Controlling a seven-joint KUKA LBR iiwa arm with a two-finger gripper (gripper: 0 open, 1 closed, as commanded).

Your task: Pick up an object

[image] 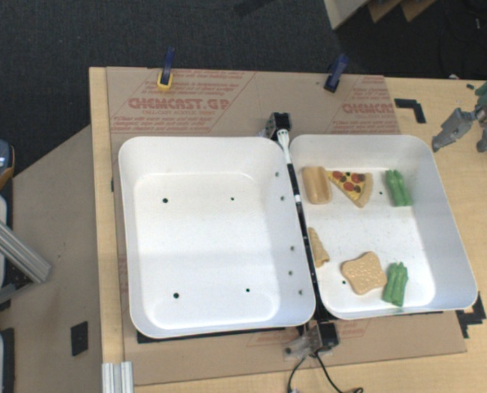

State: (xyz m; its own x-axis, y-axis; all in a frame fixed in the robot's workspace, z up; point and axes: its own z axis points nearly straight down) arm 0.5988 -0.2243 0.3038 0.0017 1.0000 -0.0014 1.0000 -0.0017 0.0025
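While the gripper (471,126) hangs off the far right corner of the right bin (448,219), grip state not discernible, that bin holds:
- tan roll (315,184), far left, long axis near-far
- pizza slice (350,186) beside the roll, tip pointing near-right
- two green pods (398,188) (395,283), roughly near-far
- toast (363,273)

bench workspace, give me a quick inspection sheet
surface: bench topped with brown board; two shallow white bins side by side, left bin, right bin.
job's things: all in the right bin: bread roll, pizza slice, green piece along the far side; small tan piece, toast slice, second green piece nearer.
clutter: yellow-blue clamp, blue clamp on the board's far edge.
claw: claw at the right edge, outside the bins, nothing seen in it.
cables: cable at the near edge.
surroundings: dark floor.
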